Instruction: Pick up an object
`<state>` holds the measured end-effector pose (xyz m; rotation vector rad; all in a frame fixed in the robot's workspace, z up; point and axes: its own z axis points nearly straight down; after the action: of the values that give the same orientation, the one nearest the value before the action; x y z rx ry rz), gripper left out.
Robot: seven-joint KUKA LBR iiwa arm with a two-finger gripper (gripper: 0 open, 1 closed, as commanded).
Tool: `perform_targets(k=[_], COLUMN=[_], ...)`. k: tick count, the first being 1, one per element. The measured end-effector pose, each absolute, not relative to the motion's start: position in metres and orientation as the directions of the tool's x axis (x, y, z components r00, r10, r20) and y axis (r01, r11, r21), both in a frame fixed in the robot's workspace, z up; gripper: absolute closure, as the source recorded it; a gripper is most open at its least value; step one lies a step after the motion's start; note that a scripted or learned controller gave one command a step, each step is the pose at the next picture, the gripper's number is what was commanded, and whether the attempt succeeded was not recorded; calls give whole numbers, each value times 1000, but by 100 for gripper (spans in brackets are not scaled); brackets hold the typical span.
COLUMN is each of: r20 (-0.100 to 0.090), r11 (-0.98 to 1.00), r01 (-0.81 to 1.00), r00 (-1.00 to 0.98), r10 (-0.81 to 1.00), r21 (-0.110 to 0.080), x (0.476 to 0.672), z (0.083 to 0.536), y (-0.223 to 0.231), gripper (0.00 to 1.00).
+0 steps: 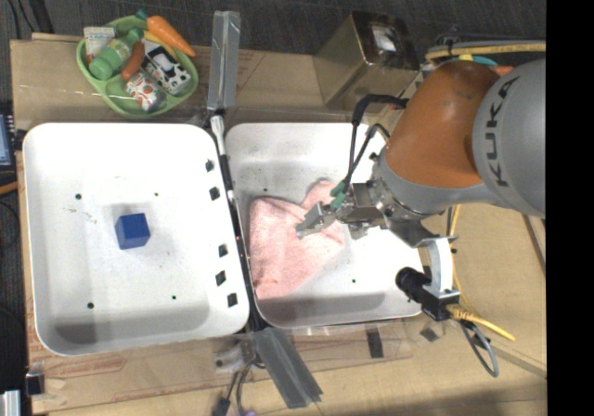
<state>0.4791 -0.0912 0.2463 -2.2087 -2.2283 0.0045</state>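
Observation:
A pink cloth (pixel 283 247) lies crumpled in the right bin (pixel 306 140), spreading from the bin's middle toward its front left. My gripper (pixel 317 217) is low over the cloth's upper right part, at or very near its surface, with the grey arm and orange band (pixel 445 126) reaching in from the right. The arm hides the right part of this bin. A small blue cube (pixel 133 229) sits alone in the left bin (pixel 56 154), far from the gripper.
A green bowl (pixel 111 98) of toy food, a carrot among it, stands behind the left bin. A tan box (pixel 357 57) sits behind the right bin. A metal divider with black clips (pixel 225 219) runs between the bins.

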Motion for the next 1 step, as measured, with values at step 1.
perform_targets(k=[1], r20=[1], r11=[44], r01=[999], r00=[-44], r10=[999], r21=[-5], x=[476], z=[226], y=[-136], gripper=[0])
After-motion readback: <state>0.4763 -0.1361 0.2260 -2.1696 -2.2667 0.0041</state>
